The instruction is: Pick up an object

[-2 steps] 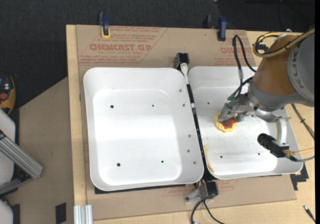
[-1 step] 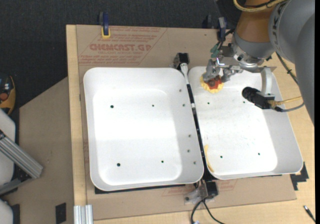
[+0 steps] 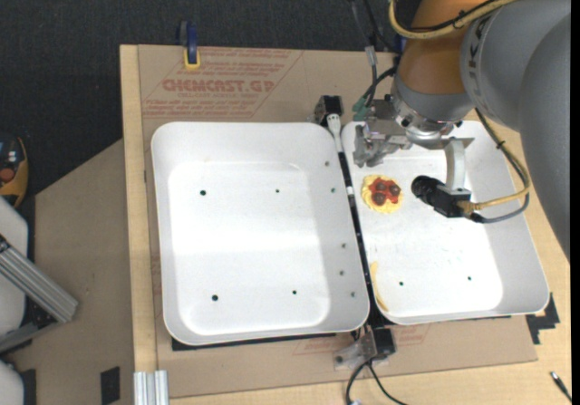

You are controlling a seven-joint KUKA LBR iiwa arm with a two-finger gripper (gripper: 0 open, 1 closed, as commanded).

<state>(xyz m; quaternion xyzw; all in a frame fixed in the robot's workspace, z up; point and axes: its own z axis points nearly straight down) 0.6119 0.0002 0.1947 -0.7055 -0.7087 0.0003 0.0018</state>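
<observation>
Left bin (image 3: 245,322) nearest. Small yellow-and-red object (image 3: 382,192) lies in right bin (image 3: 507,294), just below gripper (image 3: 373,148). Finger state: cannot tell. Nothing visibly gripped; pick apparently pending.

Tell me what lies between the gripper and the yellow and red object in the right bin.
Nothing: in the camera view only bare white bin floor separates the gripper from the yellow and red object just below it.
</observation>
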